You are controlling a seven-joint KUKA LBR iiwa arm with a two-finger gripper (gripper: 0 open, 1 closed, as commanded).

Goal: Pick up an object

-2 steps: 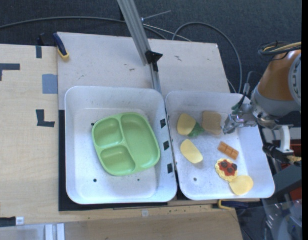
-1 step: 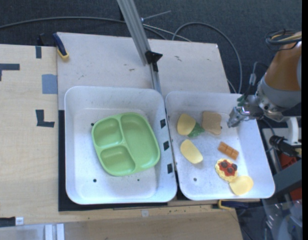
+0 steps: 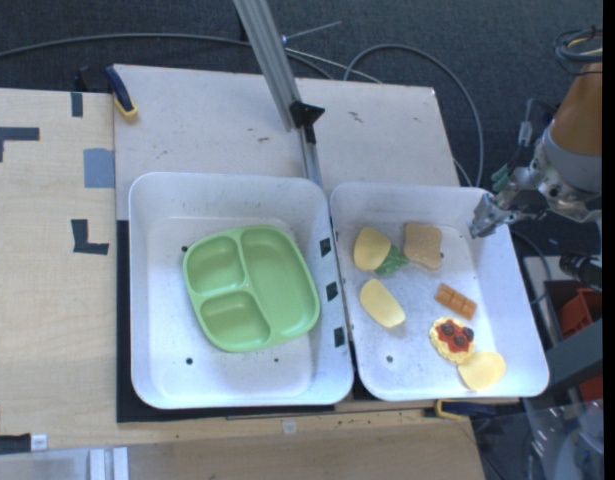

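Approach step: gripper (image 3: 484, 220) at right bin (image 3: 507, 268) upper-right rim; jaws' state indiscernible; next, descend onto bread slice (image 3: 423, 244).

From my feed, dark carpet floor (image 3: 407, 8) fills the top of the frame, with thin cables (image 3: 427, 63) looping across it. The table (image 3: 207, 128) has a pale grey board at upper centre and a light wooden panel (image 3: 37, 268) on the left carrying grey and black tape marks (image 3: 97, 166). A metal pole (image 3: 267, 43) slants in from the top. Lighting is even.
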